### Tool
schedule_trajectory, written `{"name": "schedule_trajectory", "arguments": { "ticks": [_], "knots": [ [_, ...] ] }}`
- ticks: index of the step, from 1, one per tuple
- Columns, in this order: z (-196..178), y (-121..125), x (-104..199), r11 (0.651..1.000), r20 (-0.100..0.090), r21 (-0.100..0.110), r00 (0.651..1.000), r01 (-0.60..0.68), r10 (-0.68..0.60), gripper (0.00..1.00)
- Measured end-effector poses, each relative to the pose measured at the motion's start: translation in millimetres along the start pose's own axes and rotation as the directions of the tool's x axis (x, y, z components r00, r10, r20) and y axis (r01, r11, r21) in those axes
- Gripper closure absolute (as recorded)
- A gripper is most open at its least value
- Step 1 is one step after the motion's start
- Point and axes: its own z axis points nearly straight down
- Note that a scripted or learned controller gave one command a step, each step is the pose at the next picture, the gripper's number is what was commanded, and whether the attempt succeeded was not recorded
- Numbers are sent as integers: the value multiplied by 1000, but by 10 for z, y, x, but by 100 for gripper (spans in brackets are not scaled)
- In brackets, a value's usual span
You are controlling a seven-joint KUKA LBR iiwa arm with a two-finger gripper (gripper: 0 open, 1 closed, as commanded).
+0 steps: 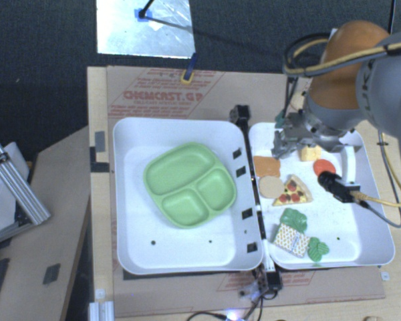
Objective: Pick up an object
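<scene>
Two white bins (pixel 130 246) — one green tray (pixel 189 184), one pizza slice (pixel 293 191).

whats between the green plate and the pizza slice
The camera view shows the black divider where the bins meet, between green plate and pizza slice.

The arm (pixel 361 79) hides the right bin's (pixel 371 246) far corner and runs off frame.

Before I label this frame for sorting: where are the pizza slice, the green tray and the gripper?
pizza slice (pixel 293 191): camera view, its topped middle.
green tray (pixel 189 182): camera view, its centre ridge.
gripper (pixel 281 148): camera view, at its fingertips.
</scene>
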Motion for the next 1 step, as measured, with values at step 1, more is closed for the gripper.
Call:
{"name": "schedule_trajectory", "arguments": {
  "ticks": [1],
  "knots": [
    [78,350,353,1000,0,0,1000,-1,1,100]
  ]
}}
